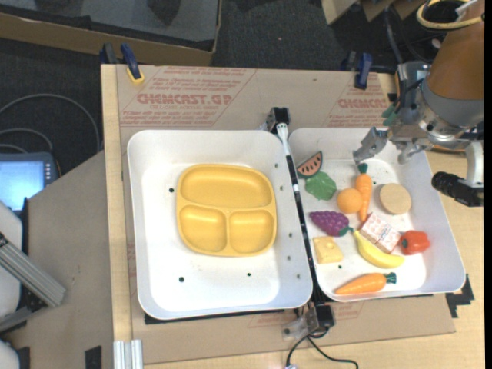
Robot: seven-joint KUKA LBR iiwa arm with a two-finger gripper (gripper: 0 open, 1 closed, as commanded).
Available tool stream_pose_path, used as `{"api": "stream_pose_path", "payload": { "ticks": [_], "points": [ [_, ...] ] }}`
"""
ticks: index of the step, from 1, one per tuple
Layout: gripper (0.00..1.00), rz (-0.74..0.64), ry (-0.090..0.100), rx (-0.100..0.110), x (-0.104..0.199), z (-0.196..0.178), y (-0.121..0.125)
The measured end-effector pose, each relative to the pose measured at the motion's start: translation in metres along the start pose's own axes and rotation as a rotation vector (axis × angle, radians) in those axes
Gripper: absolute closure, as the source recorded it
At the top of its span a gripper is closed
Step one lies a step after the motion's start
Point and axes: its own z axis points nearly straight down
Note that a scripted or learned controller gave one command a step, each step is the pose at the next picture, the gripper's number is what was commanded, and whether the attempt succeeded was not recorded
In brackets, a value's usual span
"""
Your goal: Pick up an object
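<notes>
Since the task only says to grab an object, any of the toy foods will do, and they're all piled in the right bin: a watermelon slice, a green leafy piece, a small carrot, an orange, a round tan slice, purple grapes, a pink-and-white box, a red pepper, a banana, a cheese cube and a bigger carrot at the near edge.

The gripper hangs over the far end of that bin, above the small carrot and near the tan slice. Its fingers look spread with nothing between them, so my read is we're at the approach step, nothing picked yet.

Next move probably calls for picking one target and coming straight down on it. The small carrot sits closest, but it's touching the orange, so the fingers need to straddle it without bumping the neighbour.

Left bin just has the yellow divided plate, well apart from the action.
</notes>
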Motion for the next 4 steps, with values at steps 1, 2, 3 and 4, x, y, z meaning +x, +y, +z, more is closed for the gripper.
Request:
{"api": "stream_pose_path", "payload": {
  "ticks": [1,2,3,4],
  "points": [
    [0.00,0.002,0.000,0.007,-0.034,0.107,0.025],
    [0.00,0.001,0.001,0.004,-0.016,0.136,0.010],
    [1.00,0.001,0.000,-0.002,-0.017,0.124,0.012],
    [1.00,-0.005,-0.001,-0.014,0.032,-0.007,-0.001]
  ]
}}
